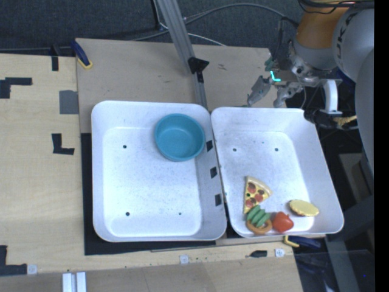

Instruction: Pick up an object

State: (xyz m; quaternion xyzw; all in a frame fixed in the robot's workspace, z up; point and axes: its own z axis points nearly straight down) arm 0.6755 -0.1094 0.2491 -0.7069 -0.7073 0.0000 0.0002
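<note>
My gripper (269, 95) hangs above the far edge of the right bin (279, 139), its two fingers spread open and nothing between them. Near the front of that bin lie a toy pizza slice (255, 193), a green and orange toy (258, 219), a red toy tomato (282, 222) and a yellow toy (303, 208). A blue bowl (179, 137) sits at the far right of the left bin (121, 181). The gripper is well behind all the toys and apart from them.
A grey metal post (179, 29) slants up from between the bins at the back. Cables run across the dark floor behind the bench. The arm's orange band (331, 11) and grey body stand at the top right.
</note>
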